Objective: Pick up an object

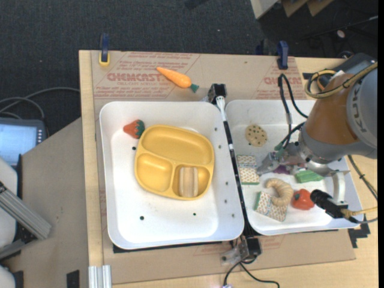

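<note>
I'm looking down on a robotics lab bench: a board (pixel 150 77) printed CHEMCAST is held by blue clamps (pixel 104 47), and two white bins (pixel 120 221) are fixed side by side. Loose cables (pixel 288 107) trail over it, dark carpet (pixel 90 11) lies beyond, and plastic toy food like that carrot (pixel 174 77) stands in for real objects.

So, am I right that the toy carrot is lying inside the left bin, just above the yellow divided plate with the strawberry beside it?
Not quite. The camera view shows the toy carrot lying outside the bins, on the cardboard bench top behind the left bin. The rest holds: the yellow divided plate sits in that bin with the strawberry beside it.
</note>
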Controlling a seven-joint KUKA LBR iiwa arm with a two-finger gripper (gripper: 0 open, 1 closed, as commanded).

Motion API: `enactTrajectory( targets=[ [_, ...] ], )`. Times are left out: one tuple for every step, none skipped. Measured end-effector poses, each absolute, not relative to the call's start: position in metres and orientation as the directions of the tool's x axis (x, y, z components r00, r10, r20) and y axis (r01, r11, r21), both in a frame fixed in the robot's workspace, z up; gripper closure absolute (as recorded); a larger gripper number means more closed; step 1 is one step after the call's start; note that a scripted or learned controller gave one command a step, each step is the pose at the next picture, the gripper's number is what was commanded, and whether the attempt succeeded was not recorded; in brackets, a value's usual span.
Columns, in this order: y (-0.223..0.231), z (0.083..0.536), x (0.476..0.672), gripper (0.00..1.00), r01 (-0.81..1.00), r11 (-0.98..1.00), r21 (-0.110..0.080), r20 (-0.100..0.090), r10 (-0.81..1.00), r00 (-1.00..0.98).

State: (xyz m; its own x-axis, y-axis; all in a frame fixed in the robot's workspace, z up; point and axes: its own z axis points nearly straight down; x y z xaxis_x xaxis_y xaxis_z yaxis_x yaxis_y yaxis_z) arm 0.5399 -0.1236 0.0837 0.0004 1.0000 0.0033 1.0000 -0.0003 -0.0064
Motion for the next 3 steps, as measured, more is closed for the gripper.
enactTrajectory(
  targets=[
    [-0.126,0.084,0.545,0.00,1.000,-0.001,0.001,0.000,1.000,0.001],
    [-0.132,0.085,0.561,0.00,1.000,0.000,0.003,-0.002,1.000,0.000],
    [-0.132,0.095,0.561,1.00,1.000,0.000,0.005,-0.002,1.000,0.000]
  ],
)
